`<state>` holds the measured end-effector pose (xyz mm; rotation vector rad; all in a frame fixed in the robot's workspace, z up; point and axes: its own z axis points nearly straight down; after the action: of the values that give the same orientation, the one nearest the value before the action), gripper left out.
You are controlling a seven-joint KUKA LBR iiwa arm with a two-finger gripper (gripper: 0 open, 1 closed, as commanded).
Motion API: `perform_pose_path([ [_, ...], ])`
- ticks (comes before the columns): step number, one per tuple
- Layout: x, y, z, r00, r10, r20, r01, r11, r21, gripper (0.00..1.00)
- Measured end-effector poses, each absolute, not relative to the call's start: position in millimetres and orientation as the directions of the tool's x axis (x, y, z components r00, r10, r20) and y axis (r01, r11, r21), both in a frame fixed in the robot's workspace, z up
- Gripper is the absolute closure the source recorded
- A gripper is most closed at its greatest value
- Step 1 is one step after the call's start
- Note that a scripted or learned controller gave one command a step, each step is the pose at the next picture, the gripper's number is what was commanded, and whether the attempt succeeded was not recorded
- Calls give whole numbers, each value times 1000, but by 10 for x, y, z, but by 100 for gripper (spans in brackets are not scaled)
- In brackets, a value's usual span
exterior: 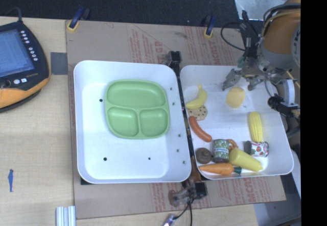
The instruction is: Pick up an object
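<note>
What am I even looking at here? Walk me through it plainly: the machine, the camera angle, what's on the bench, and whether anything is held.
One camera looks down at a slant on a bench. The machine at the right is a robot arm, grey with an orange band, ending in a two-finger gripper with its fingers spread. It hangs over a pale yellow round toy and holds nothing. Two white bins sit side by side. The left bin holds a green divided plate. The right bin holds toy food: a banana, sausage, corn cob, carrot and small cans. At far left lies the control tablet.
</note>
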<state>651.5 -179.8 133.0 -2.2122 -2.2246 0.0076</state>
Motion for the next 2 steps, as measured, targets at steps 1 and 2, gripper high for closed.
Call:
perform_pose_path([
  [1,6475,-2023,914,-5,1000,-2,1000,5,-7,0],
  [2,6473,-2120,1892,-2,1000,-1,1000,2,-1,0],
])
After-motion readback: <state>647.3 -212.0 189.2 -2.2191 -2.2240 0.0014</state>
